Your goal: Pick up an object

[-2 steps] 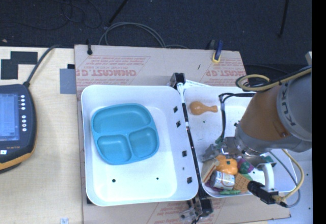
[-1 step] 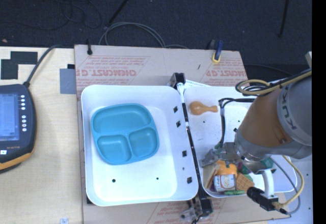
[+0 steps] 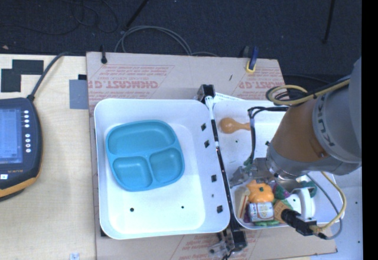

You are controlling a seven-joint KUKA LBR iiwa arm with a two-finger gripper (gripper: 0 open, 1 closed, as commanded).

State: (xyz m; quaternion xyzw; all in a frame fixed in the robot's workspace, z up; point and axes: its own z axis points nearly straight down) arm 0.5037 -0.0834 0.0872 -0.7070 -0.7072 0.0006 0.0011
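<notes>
Gripper point(image 3: 277, 185) sits low over the clutter at lower right; grip state I cannot tell; best to centre squarely on the orange toy point(image 3: 260, 192) before lifting.

Left bin point(image 3: 112, 217) holds a blue divided tray point(image 3: 144, 154), sitting toward its 10 o'clock corner. Arm point(image 3: 307, 135) comes in from 3 o'clock over the right bin point(image 3: 236, 112), wrist down over a clutter of small items point(image 3: 263, 202) at the bin's 6 o'clock; orange wooden spoon-like piece point(image 3: 233, 126) at its 11 o'clock. Teach pendant point(image 3: 16, 143) on the bench at 9 o'clock
</notes>
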